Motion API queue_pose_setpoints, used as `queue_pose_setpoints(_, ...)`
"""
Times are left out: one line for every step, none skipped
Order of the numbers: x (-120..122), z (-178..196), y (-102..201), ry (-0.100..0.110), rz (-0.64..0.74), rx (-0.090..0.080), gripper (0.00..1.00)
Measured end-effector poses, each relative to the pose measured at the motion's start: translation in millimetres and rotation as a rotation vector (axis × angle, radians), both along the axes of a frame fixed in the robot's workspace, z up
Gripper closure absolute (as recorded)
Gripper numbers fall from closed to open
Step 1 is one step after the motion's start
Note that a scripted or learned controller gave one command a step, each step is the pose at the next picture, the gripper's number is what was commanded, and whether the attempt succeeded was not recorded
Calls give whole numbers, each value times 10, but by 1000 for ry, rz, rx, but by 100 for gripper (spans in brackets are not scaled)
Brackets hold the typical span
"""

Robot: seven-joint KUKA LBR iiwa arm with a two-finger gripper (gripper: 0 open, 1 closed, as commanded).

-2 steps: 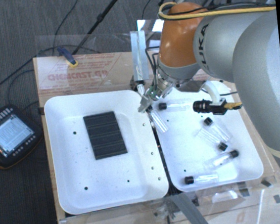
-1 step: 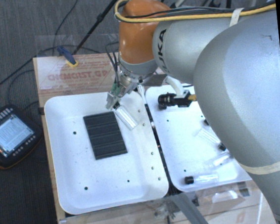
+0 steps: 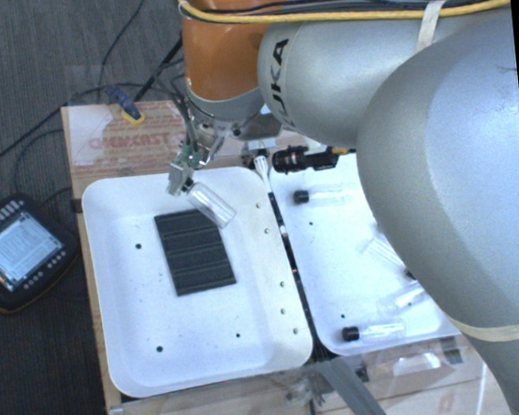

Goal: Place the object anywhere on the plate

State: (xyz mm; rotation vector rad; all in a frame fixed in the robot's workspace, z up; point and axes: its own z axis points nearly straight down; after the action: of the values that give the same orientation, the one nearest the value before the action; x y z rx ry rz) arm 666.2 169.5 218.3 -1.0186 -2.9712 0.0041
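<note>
A dark ribbed rectangular plate [image 3: 195, 250] lies flat in the left white bin [image 3: 137, 353], a little above its middle. My gripper [image 3: 181, 180] hangs over the bin's far part, just beyond the plate's far edge. It is shut on the top end of a clear plastic tube [image 3: 213, 204]. The tube slants down to the right, and its lower end sits over the plate's far right corner. Whether the tube touches the plate I cannot tell.
The right bin [image 3: 330, 268] holds several clear black-capped tubes, one at the far left [image 3: 321, 195] and one along the near edge [image 3: 372, 331]. The arm's large grey body covers that bin's right side. A teach pendant [image 3: 15, 251] lies on the floor at the left.
</note>
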Motion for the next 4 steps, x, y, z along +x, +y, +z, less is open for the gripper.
queue_pose_setpoints(-316, 849, 563, -1, 297, 2, 100)
queue_pose_setpoints(-726, 700, 629, 2, 504, 2, 100)
queue_pose_setpoints(-1165, 1209, 641, 0, 733, 3, 100)
queue_pose_setpoints(-766, 1249, 635, 0, 950, 3, 100)
